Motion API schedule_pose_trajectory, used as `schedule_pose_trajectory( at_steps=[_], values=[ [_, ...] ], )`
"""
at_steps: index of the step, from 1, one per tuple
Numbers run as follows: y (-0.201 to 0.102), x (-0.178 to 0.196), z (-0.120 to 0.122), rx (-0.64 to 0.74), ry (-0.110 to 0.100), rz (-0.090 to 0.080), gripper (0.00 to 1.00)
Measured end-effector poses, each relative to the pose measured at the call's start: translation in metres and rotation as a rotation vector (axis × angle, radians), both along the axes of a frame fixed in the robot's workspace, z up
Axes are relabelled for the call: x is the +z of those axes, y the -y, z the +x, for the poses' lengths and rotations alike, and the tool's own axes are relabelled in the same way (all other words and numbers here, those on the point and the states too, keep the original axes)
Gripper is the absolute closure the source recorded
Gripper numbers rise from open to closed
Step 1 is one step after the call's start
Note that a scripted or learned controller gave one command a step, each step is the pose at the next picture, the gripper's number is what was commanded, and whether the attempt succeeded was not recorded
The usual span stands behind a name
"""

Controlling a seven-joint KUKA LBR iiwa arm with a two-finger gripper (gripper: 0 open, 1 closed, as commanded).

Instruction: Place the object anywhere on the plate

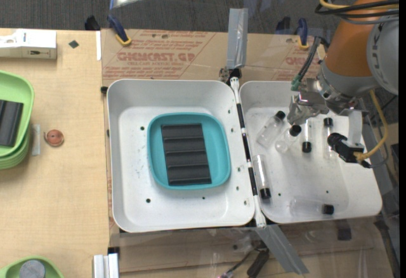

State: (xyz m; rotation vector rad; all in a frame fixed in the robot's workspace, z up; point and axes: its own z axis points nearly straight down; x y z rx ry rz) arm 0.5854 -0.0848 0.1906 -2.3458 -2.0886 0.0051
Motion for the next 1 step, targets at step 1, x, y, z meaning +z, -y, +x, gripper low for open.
schedule_pose_trajectory(
  at_steps=[1],
  values=[
    [0.0000, 0.0000, 0.0000, 0.000, 0.000, 0.000, 0.00]
  ],
)
